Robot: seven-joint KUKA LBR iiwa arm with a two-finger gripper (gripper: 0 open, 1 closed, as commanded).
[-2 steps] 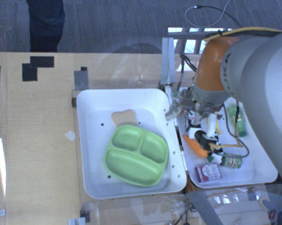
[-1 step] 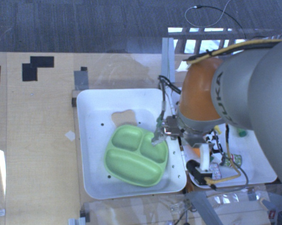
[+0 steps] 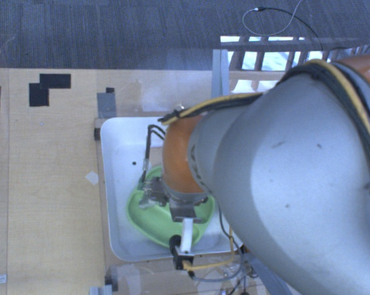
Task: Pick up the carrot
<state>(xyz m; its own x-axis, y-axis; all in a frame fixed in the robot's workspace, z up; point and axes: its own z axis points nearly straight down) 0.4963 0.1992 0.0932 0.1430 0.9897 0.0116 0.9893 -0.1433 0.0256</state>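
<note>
A lime-green dish (image 3: 141, 214) lies in the near half of the left white bin (image 3: 117, 171). My gripper (image 3: 175, 206) hangs straight down over the dish's right part, under the orange wrist band (image 3: 176, 156). Its lower end is hidden by the wrist and its grey flange. The big grey arm body (image 3: 297, 188) covers the right part of the dish and everything to the right of it. I cannot make out anything orange on the visible part of the dish or on the bin floor.
The bin's far-left floor (image 3: 126, 143) is bare white. Grey brackets (image 3: 107, 103) stand at the bin's corners. Cables (image 3: 208, 268) hang past the bin's near edge. Black marks (image 3: 48, 87) lie on the wooden bench at left.
</note>
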